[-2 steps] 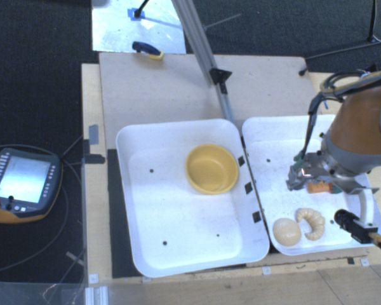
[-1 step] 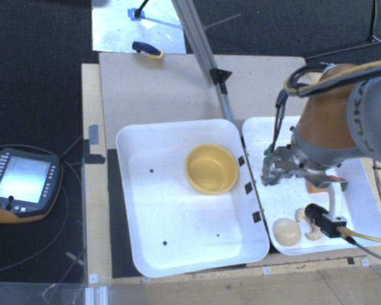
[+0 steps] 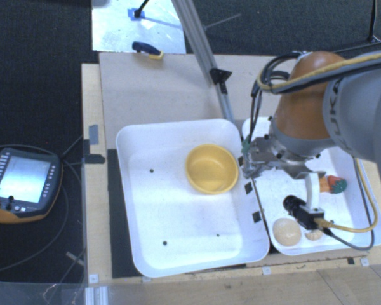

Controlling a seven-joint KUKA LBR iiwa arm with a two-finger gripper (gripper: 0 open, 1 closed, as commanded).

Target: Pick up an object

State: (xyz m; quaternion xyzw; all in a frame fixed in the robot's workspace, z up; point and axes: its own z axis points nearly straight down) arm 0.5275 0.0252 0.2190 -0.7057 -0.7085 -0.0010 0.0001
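Bench (image 3: 152, 88) — pale board bearing two white bins (image 3: 178, 234) — dark floor (image 3: 32, 56) around.

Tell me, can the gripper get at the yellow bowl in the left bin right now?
Probably yes. The bowl sits upright in the left bin with nothing over it, and the arm's wrist hangs right beside it at the bins' shared edge.

Even, diffuse light is falling from above, leaving the scene bright with soft shadows. The two white bins (image 3: 178, 234) are running close to overexposed, their surfaces washing out. A metal floor plate (image 3: 124, 24) at eleven o'clock is glaring pale. The yellow bowl (image 3: 211, 168) is casting a faint shadow toward five o'clock. The arm (image 3: 343, 100) at three o'clock is looking slightly soft, and overall sharpness is staying modest and grainy.
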